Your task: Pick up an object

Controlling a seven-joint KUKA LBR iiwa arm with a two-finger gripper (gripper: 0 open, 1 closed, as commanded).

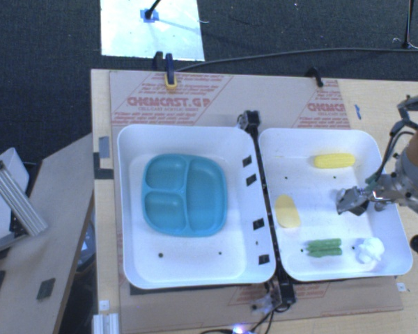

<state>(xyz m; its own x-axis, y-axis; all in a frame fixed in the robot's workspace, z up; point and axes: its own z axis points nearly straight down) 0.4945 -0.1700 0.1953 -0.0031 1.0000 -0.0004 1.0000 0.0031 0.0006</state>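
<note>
The right bin [299, 143] holds a yellow corn cob [334, 161] near its far side, a pale yellow oval piece [288, 211] at its left, a green bean pod [324, 248] near the front and a small white crumpled object [368, 250] at the front right. My gripper [351, 201] hangs over the right part of this bin, above and left of the white object, between the corn and the green pod. Nothing shows between its fingers.
The left bin [136, 152] holds a blue divided plate [185, 194]. A black-tabbed divider [258, 193] runs between the bins. The arm enters from the right edge. Clamps and a cable sit at the board's far edge.
</note>
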